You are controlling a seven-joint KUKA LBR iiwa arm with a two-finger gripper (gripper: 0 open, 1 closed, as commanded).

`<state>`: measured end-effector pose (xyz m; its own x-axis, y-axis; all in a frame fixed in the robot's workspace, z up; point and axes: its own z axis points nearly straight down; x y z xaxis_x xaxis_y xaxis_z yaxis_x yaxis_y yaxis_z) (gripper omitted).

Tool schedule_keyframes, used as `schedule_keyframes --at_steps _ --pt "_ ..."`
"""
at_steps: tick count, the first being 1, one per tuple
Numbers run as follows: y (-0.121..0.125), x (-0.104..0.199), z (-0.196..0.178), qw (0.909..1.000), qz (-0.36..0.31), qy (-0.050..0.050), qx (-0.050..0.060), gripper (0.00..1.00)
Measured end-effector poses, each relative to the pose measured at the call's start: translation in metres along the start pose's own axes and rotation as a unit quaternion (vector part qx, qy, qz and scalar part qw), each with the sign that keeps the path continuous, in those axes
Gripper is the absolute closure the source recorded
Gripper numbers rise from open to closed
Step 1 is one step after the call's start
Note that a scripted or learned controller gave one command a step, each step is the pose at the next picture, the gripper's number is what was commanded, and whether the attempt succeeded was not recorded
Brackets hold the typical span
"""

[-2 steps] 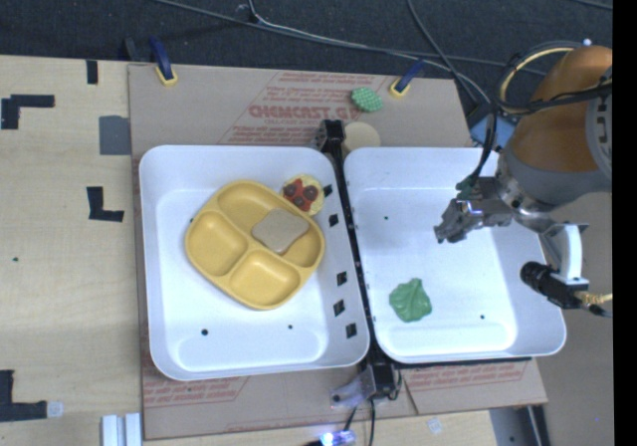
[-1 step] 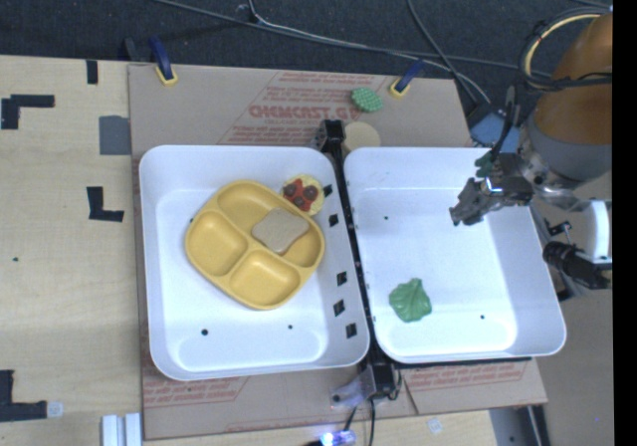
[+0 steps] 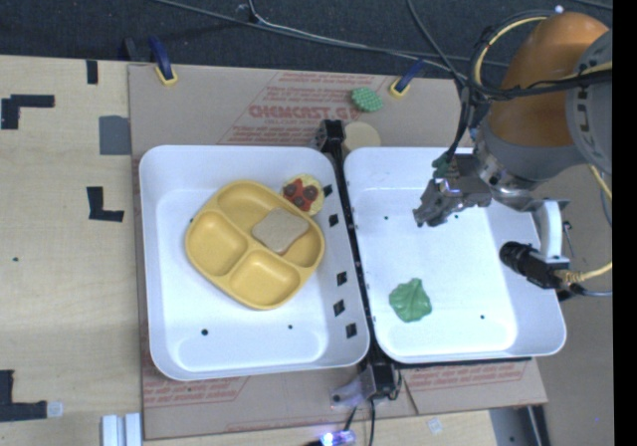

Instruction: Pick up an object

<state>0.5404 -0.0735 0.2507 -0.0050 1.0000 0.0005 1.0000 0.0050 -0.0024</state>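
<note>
A green leafy lump [image 3: 410, 300] lies on the floor of the right bin [image 3: 398, 235], near its front. My gripper [image 3: 433, 212] hangs over the middle of that bin, behind and slightly right of the lump and apart from it. In the left bin [image 3: 239, 349] rests a yellow divided plate [image 3: 231, 255] with a tan bread slice [image 3: 280, 229] in one compartment. A dark red berry cluster [image 3: 303, 193] sits at the plate's far right rim.
A small green dotted piece [image 3: 365, 99] lies on the cardboard behind the bins. A black divider [image 3: 343, 225] runs between the two bins. Cables loop above the arm at the upper right. A black fitting [image 3: 526, 263] juts from the arm over the right bin's right side.
</note>
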Motion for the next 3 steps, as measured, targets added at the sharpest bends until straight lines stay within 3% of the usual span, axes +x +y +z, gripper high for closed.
schedule_keyframes --at_steps 2,3 --pt "0.026 0.11 0.01 1.0 -0.001 0.0 0.0 1.0" --pt "0.027 0.155 0.012 1.0 0.0 0.0 0.0 1.0"
